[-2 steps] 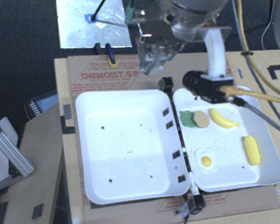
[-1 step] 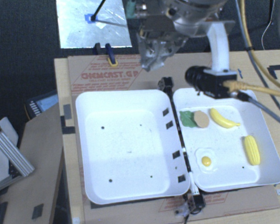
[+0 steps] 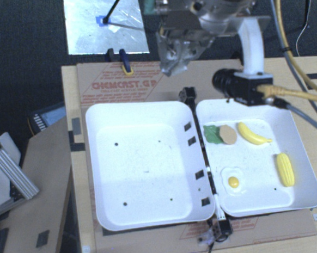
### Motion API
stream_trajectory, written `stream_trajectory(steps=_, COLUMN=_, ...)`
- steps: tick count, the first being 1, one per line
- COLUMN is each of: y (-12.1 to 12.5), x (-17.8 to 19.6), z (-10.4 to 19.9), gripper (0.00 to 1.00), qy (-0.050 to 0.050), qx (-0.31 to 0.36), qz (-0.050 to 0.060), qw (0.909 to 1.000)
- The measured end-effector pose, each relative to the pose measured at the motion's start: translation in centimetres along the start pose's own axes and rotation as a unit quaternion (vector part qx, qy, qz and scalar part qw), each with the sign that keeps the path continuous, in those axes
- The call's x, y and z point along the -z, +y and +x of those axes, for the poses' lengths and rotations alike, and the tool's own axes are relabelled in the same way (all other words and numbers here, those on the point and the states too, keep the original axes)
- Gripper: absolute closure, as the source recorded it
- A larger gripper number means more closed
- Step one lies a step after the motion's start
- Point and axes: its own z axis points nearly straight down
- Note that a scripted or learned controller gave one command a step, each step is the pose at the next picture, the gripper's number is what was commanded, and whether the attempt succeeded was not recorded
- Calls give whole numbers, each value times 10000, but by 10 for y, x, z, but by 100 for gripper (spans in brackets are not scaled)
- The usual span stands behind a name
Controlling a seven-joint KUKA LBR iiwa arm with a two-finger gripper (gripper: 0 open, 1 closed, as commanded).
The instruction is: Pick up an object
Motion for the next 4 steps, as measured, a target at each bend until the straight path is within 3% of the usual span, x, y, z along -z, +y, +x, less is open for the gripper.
stream_trajectory(steps=4, y=1, x=45, z=-1, gripper=100, qy=21, qx=51, qz=-42, qw=10000)
